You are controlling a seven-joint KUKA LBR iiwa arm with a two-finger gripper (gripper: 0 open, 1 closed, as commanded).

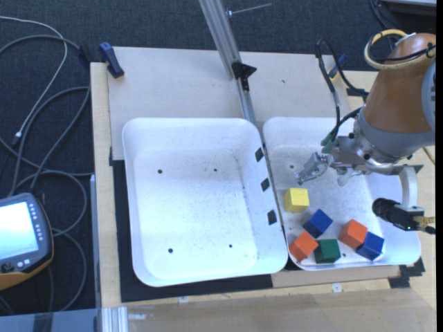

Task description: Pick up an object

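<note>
Gripper (309, 171) hangs over right bin (277, 133), fingers slightly apart w/ nothing between. Yellow block (297, 198) sits just below it; blue (319, 223), orange (303, 245), green (327, 251) blocks cluster nearer front rim.

The bins (190, 133) look like smooth, shiny white plastic with tiny dark specks. The bench (173, 81) looks like pale matt wood. The pole (218, 26) is dull grey metal.

beside the tabletop (173, 88), a handheld screen unit (21, 237) lies on the dark carpet, cables (41, 151) looping past it; a blue clamp (111, 59) grips the tabletop's far corner.
</note>
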